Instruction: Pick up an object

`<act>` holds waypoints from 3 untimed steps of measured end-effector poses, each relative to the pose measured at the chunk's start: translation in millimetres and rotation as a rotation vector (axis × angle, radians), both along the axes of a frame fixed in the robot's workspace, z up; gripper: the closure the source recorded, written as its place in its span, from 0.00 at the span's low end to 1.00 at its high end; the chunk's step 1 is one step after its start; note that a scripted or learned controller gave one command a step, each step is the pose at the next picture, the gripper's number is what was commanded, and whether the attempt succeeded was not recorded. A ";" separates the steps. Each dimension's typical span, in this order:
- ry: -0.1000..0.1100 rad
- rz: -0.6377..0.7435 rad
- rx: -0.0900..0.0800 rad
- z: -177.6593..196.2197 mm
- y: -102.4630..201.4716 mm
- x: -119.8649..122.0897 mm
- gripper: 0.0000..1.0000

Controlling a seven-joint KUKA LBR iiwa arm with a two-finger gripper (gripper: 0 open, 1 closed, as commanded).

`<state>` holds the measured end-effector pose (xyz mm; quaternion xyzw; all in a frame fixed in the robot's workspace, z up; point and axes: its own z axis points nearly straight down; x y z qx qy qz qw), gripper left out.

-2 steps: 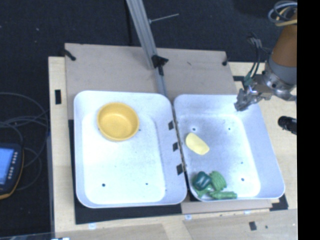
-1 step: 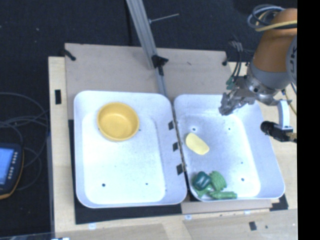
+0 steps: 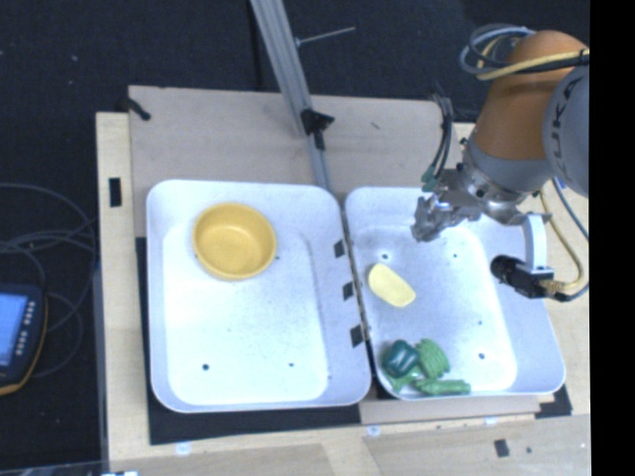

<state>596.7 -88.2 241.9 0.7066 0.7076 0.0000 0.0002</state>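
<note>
A pale yellow oval object (image 3: 391, 286) lies in the right bin (image 3: 476, 335) near its left wall. A cluster of green toys (image 3: 418, 365) rests at that bin's front edge. A yellow bowl (image 3: 235, 241) sits in the left bin (image 3: 248, 365) toward its back left. My gripper (image 3: 429, 224) hangs over the back of the right bin, up and to the right of the yellow oval, with nothing seen between its fingers.
A grey metal pole (image 3: 288, 67) slants from the top down to the seam between the bins. The arm's orange band (image 3: 526, 77) and cables crowd the right side. A black connector (image 3: 516, 274) hangs over the right bin's right part.
</note>
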 end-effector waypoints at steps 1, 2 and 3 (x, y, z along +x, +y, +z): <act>-0.001 0.001 0.001 5.1 42.3 -29.6 1.00; -0.001 0.002 0.002 10.2 82.5 -50.9 1.00; 0.000 0.001 0.001 6.0 124.3 -61.6 1.00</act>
